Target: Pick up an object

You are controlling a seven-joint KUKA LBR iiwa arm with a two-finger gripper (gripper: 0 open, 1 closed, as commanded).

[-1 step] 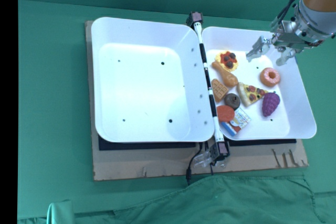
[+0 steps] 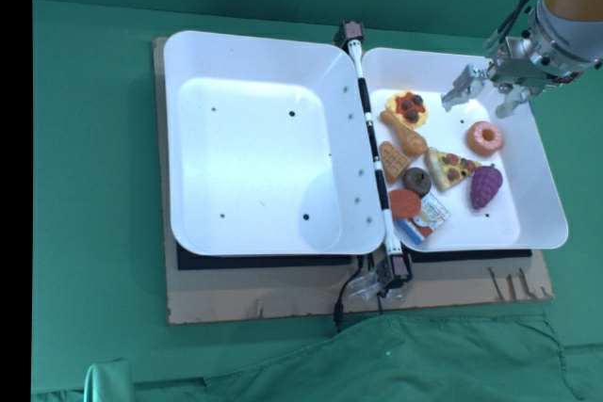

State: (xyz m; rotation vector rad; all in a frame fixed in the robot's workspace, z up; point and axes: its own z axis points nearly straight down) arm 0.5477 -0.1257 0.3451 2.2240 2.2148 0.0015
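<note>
Small packet (image 2: 426, 219) half under a red toy (image 2: 405, 201); claw (image 2: 488, 92) wide, empty, arm cropped above the right bin (image 2: 542, 202)

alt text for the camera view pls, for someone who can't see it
A grey robot arm with an open two-finger gripper hovers over the right white bin, above a pink donut, holding nothing. That bin also holds toy food: a pizza slice, purple grapes, a drumstick and a waffle. The left white bin sits beside it on a green bench.
</note>
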